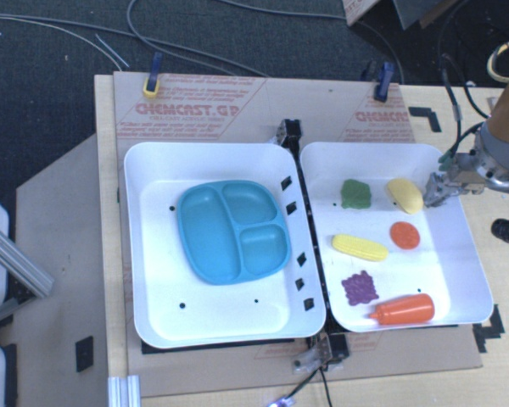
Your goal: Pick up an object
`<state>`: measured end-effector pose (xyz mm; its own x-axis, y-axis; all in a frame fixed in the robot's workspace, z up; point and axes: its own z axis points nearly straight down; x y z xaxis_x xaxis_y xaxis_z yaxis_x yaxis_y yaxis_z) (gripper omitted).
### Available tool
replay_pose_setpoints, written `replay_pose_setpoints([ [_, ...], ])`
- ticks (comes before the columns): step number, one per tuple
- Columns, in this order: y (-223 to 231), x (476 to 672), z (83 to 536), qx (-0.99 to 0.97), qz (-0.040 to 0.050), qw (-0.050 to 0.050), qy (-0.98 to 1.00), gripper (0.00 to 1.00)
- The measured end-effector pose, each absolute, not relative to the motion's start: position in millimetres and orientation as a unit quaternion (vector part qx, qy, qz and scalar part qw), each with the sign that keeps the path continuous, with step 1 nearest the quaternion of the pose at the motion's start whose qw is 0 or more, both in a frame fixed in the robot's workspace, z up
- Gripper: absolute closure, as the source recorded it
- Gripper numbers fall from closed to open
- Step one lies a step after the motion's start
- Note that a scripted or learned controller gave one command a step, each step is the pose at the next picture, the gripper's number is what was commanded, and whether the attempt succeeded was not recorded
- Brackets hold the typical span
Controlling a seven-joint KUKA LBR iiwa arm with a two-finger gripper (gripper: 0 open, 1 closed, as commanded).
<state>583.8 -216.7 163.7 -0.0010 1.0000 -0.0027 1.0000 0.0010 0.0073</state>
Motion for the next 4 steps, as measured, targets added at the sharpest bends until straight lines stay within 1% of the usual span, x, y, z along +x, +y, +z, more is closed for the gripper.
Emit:
replay_pose_setpoints([
  [1,-216.5,577.6,225.4,0.707,0.0015,0.003,0.707,1.0],
  [2,-216.6,578.3,233.9,0.707,0.0008,0.001,0.707,1.0],
  [3,-169.9,595.0,230.1,0.705,0.0009,0.0,0.709,1.0],
  [4,-118.0,609.2,237.9,0.705,0.0016,0.0,0.71,1.0],
])
